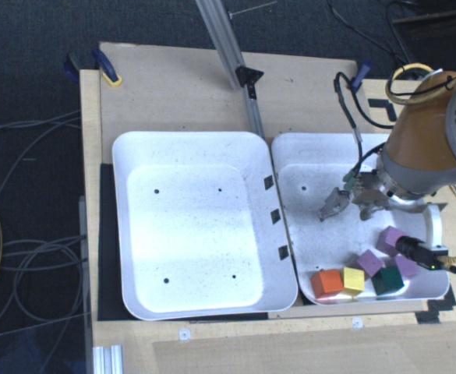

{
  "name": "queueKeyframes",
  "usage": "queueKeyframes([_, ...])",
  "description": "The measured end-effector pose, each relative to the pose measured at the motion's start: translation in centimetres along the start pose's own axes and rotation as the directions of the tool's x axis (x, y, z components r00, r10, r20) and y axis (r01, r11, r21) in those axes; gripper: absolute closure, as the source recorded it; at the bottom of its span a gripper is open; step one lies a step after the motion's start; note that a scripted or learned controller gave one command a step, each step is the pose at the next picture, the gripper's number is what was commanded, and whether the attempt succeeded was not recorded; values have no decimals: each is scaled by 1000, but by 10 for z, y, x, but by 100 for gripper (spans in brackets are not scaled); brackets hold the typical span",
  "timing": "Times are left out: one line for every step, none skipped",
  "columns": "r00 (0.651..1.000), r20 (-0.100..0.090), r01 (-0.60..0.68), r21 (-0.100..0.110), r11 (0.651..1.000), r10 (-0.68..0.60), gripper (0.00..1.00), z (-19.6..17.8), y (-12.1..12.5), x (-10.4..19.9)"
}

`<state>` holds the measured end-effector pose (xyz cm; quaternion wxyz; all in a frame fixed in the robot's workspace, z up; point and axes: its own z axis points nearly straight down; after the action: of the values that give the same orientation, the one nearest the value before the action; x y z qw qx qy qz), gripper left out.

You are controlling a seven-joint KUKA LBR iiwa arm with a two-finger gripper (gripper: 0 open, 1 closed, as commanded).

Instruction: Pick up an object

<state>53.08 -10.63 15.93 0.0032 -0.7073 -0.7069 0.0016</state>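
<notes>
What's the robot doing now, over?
Gripper low over the right bin, nothing visibly in it. Blocks piled in the bin's near corner, apart from gripper. Nothing in between.

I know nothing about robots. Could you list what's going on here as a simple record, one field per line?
arm: grey with an orange band, reaching in from the right
gripper: over the right bin, nothing visibly held
blocks: orange, yellow, green, three purple, bunched in the right bin's near corner
left bin: white, speckled floor
</notes>
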Motion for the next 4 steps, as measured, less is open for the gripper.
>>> queueKeyframes([1000, 0, 1, 1, 1000, -1, 0, 53, -1, 1])
queueKeyframes([1000, 1, 1, -8, 1000, -1, 100, 39, 1, 1])
queueKeyframes([1000, 3, 1, -13, 1000, -1, 100, -9, -1, -7])
queueKeyframes([1000, 4, 1, -15, 1000, -1, 100, -66, -3, -17])
